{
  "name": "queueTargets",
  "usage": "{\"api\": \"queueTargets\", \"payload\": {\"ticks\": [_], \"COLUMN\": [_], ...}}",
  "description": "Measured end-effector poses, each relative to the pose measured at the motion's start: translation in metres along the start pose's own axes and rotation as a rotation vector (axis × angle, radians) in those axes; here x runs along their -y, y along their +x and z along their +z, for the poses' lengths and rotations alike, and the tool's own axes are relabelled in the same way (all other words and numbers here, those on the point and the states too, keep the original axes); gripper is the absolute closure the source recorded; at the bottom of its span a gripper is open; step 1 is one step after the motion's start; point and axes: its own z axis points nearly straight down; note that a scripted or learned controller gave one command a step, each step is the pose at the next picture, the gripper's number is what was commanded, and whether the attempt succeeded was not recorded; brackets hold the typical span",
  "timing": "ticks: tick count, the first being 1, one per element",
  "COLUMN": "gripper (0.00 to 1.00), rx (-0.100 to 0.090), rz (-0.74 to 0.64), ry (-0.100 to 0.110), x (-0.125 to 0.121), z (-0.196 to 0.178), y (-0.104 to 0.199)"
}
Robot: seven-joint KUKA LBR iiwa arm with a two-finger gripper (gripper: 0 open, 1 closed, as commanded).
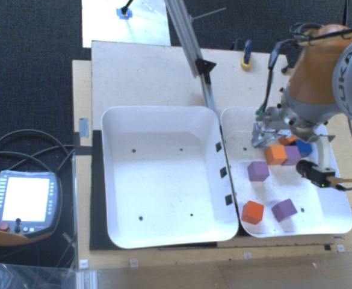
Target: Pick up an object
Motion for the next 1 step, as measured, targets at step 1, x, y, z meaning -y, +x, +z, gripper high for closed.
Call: {"api": "queueTargets", "payload": {"ticks": [1], "gripper": [1.00], "rx": [0.001], "rz": [0.001], "ry": [0.001], "x": [0.0108], "z": [-0.0038], "y": [0.0421]}}
